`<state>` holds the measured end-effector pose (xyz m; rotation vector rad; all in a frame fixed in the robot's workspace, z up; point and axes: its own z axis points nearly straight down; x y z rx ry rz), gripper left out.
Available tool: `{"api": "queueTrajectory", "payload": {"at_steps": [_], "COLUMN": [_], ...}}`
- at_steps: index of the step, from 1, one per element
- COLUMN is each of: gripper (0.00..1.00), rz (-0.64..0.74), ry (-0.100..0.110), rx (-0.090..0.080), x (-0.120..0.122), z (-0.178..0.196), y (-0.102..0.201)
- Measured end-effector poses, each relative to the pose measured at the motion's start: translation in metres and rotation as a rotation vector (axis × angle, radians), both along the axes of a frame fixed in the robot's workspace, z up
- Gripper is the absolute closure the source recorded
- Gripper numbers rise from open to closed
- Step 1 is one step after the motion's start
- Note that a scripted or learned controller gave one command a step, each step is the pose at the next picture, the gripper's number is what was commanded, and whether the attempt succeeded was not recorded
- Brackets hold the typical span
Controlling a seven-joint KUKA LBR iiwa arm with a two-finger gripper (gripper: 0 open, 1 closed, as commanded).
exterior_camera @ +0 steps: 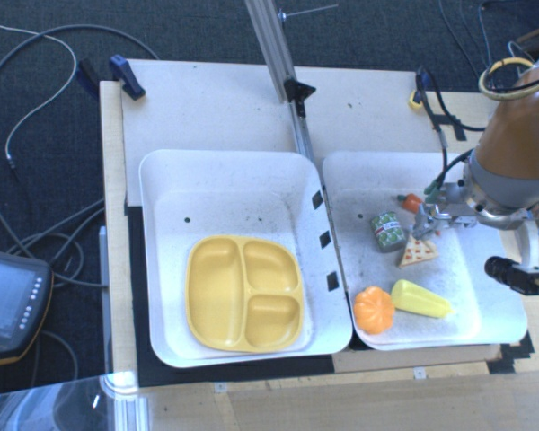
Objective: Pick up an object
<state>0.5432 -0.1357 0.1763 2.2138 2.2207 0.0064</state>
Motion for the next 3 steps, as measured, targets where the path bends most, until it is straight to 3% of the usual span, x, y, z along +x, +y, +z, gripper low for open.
{"api": "queueTrajectory", "payload": {"at_steps": [2, 3], "gripper": [1.0, 1.0], "rz": [-0.001, 0.004], "ry": [0.001, 0.003], "rx": [0.0, 0.003], "x": [0.003, 0.013], "z": [0.09, 0.095], "y": [0.0, 0.053]}}
